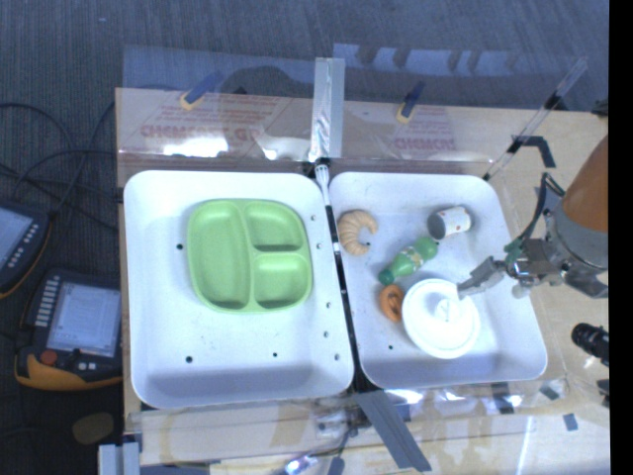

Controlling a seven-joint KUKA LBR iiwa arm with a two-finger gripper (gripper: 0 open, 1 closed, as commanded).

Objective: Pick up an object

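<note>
The right bin holds a tan croissant, a green bottle lying on its side, a small white cup tipped over, an orange piece and a round white bowl. My gripper reaches in from the right edge of this bin, low over its floor. It sits just right of the white bowl and below the cup. Nothing is visibly held in it.
The left bin carries a green divided plate. A raised divider runs between the two bins. Clear plastic panels stand behind them. A tablet and cables lie off the bench to the left.
</note>
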